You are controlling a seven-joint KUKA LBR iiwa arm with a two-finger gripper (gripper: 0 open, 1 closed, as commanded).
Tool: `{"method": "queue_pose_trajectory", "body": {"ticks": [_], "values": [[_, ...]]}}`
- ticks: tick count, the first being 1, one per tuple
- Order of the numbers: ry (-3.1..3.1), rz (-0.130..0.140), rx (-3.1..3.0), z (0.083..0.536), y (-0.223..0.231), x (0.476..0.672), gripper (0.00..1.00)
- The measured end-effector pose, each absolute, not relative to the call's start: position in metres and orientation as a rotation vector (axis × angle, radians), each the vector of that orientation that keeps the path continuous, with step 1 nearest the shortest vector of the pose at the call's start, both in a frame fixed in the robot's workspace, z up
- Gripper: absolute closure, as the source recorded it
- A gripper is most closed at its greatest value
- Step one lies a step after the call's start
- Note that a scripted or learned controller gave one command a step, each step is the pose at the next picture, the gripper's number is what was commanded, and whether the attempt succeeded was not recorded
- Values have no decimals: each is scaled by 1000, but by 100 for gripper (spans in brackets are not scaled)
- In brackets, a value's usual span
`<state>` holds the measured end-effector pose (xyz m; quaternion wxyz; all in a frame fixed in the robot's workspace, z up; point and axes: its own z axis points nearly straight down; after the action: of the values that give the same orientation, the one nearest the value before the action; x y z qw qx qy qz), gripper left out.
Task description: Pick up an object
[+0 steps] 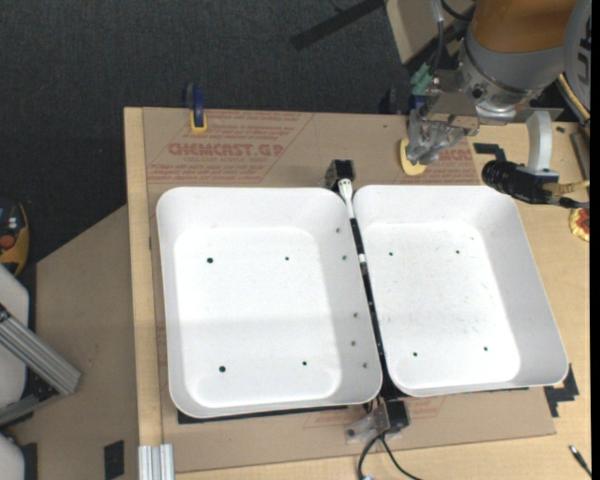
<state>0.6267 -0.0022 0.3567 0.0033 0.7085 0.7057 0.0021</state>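
Tool (430,148) hangs beyond the right bin's (525,234) far rim, a pale yellow object (410,159) beneath it; grip state unclear.

The two shallow white plastic bins, the left one (253,300) and the right one (459,286), look smooth with a soft, slightly glossy sheen. They rest on a flat tan board (281,141) that looks like matt cardboard or fibreboard, printed with faded red lettering. The grey arm with its orange band (520,28) has a smooth, faintly shiny shell, while the two-finger gripper (429,141) looks like bare, dull metal. The dark floor covering (84,66) appears rough, like carpet.
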Motion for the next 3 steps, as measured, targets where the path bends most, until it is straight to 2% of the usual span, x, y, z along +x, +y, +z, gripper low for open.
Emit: {"method": "queue_pose_trajectory", "body": {"ticks": [1, 2, 3], "values": [[2233, -7, 2219, 273, 68, 643, 100], [2214, 7, 2220, 321, 32, 641, 100], [2196, 6, 2225, 412, -101, 642, 100]]}}
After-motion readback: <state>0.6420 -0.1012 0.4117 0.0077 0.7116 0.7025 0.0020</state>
